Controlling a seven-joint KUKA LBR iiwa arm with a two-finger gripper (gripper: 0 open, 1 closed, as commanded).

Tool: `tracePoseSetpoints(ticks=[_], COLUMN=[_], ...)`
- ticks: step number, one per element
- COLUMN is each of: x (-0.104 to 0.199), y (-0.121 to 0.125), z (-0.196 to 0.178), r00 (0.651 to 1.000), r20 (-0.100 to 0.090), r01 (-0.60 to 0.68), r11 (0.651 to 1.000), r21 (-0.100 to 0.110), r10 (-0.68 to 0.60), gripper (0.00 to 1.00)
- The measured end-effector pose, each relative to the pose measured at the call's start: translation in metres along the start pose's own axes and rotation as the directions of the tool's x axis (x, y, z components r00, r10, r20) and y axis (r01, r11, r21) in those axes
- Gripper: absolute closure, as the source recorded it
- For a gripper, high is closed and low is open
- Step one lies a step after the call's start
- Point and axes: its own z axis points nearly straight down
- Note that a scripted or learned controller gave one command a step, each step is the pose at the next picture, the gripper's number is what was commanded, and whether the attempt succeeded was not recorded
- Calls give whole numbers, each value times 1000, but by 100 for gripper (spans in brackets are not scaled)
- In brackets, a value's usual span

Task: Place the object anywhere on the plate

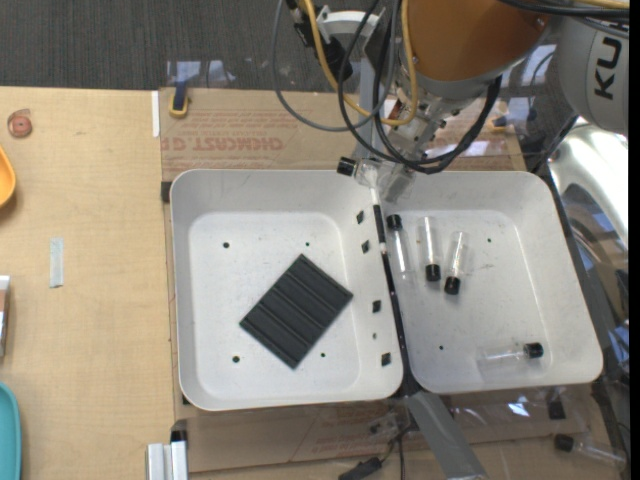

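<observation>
On a tan worktop (90,348), two shallow white bins side by side over brown cardboard (250,140). In the left bin (190,298), a dark ribbed plate (297,310), lying flat, turned diagonally. In the right bin (560,268), clear black-capped tubes: one (397,246) along the shared edge, a pair (442,258) near the middle, one (512,353) by the front right corner. Above the far rim where the bins meet, jaws beneath tangled cables (340,78), with another capped tube (352,170) just beside them; cannot tell whether spread, pressed together or pinching it. At the left edge, an orange shape (5,183) and a teal shape (8,433), both cut off.
</observation>
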Motion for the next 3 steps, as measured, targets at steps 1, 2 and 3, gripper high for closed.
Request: tracePoseSetpoints(ticks=[1,2,3], x=[-29,-17,-36], y=[18,-60,-21], z=[11,125,36], r00=[952,948,941], r20=[2,2,0], r01=[307,319,338], r11=[952,948,941], r21=[-3,-2,-1], r10=[-307,-319,-338], gripper=[100,100,100])
